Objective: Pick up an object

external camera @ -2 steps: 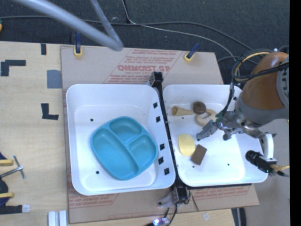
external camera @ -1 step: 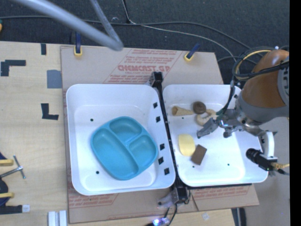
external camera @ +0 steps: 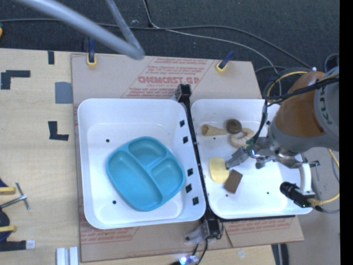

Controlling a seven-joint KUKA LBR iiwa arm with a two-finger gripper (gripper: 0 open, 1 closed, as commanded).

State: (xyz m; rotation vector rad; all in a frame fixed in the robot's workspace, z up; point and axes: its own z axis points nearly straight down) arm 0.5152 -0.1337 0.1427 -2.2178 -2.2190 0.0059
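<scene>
Cardboard under both bins; our arm (external camera: pixel 300 117) reaches over the right bin (external camera: pixel 265 206), gripper (external camera: pixel 238 160) low beside the yellow piece (external camera: pixel 218 170), fingers spread, holding nothing.

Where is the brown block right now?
The brown block lies in the right bin, just right of the yellow piece and below the end effector.

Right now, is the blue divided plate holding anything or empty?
Empty. The blue plate lies flat in the left bin; all three compartments show bare blue.
</scene>
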